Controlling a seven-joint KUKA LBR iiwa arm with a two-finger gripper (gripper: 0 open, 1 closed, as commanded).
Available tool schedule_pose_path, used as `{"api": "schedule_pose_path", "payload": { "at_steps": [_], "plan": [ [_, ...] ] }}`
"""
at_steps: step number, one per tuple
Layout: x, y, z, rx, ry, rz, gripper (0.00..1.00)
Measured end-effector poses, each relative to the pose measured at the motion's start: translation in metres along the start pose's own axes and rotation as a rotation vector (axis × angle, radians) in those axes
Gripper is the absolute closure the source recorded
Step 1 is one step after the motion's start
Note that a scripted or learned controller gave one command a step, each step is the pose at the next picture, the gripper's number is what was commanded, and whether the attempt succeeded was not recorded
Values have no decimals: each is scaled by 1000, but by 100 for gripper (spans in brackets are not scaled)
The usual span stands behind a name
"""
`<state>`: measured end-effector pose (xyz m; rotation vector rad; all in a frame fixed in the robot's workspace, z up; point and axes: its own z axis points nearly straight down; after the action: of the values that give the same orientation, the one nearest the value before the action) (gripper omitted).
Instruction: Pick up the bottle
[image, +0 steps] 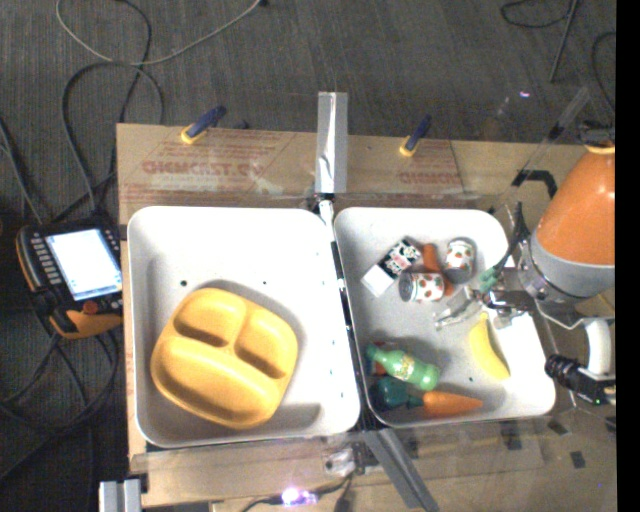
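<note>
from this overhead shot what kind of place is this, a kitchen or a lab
Most likely a robotics lab, not a kitchen: two white bins on a clamped cardboard sheet, a teach pendant and loose cables on carpet, and toy items like a green bottle and banana.

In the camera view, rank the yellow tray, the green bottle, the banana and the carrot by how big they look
1. yellow tray, by far the largest.
2 to 4. green bottle, carrot and banana look about alike in size; too close to rank.
</note>
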<state>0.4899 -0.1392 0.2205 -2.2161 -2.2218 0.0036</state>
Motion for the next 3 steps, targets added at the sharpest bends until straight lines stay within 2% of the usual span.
{"api": "schedule_pose_path", "payload": {
  "at_steps": [1,2,3],
  "plan": [
    [32,-2,116,-16,-4,-145,0],
    [9,41,116,-11,0,-90,0],
    [35,20,124,-30,-9,-105,0]
  ]
}}
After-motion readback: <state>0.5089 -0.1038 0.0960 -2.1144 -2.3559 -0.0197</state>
